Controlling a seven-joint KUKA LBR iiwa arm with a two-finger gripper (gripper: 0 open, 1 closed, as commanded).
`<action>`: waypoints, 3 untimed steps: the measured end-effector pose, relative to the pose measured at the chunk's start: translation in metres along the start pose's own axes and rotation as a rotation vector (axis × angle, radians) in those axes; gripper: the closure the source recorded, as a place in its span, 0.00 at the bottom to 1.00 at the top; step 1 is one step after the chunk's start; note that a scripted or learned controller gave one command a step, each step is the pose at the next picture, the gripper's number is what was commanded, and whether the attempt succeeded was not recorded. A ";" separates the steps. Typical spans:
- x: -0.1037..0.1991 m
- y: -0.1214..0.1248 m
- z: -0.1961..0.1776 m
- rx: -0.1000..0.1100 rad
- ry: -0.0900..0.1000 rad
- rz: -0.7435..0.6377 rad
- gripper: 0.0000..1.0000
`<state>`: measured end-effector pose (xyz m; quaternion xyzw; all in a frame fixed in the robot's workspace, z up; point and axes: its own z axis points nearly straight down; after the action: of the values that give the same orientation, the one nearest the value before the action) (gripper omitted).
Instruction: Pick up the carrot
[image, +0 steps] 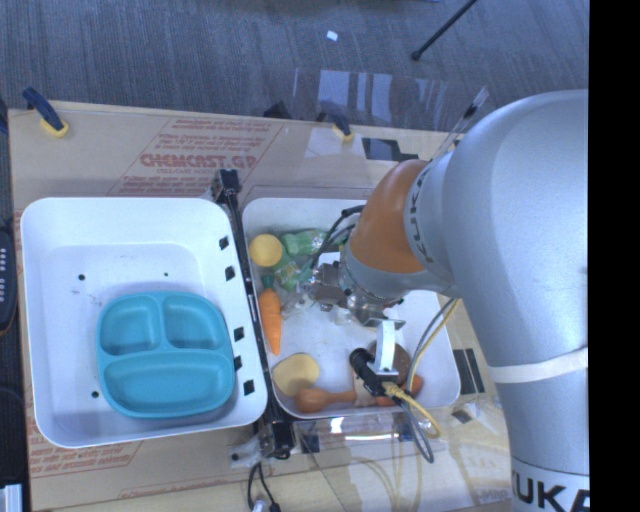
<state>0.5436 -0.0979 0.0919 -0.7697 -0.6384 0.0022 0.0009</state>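
In the right bin (296, 214), the carrot (270, 320) hugs the left wall.

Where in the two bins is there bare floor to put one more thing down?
The left bin has the room: the bare floor between its far wall and the blue plate, and a narrow strip left of the plate. The right bin is crowded: carrot, yellow fruit, green item and the arm over it.
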 end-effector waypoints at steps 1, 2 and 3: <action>0.066 0.061 -0.106 -0.008 0.007 0.038 0.00; 0.065 0.002 -0.099 0.007 0.000 0.056 0.00; 0.050 -0.043 -0.098 0.011 0.001 0.393 0.00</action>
<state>0.5107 -0.0409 0.1903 -0.8796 -0.4757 0.0054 0.0051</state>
